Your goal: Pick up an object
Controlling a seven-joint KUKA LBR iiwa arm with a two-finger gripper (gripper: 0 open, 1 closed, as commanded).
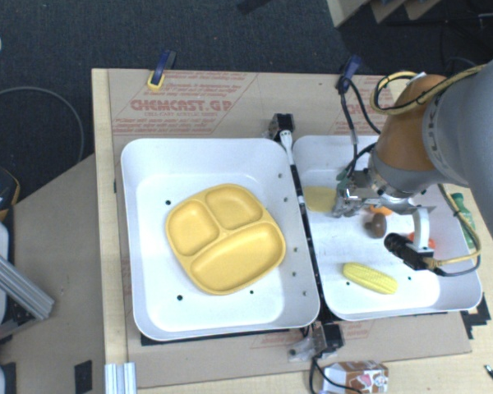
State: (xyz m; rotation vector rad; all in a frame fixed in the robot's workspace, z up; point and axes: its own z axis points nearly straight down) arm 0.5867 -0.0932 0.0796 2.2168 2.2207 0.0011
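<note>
A brown bench (189,105) on a dark floor holds two white bins. The end effector (351,197) hangs low in the right bin (411,302), maybe to reach the pale yellow thing (318,199) touching it; how it stands cannot be told. The corn (370,278) lies near. A yellow tray (224,238) rests in the left bin (148,286).

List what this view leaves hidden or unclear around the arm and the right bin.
- Gripper: whether it holds anything; the wrist covers it from above.
- Pale yellow item beside the gripper: too blurred to identify.
- Small brown object: partly under the arm, too small to name.
- Right bin: its far right part lies under the arm.
- Corn: fully visible.
</note>
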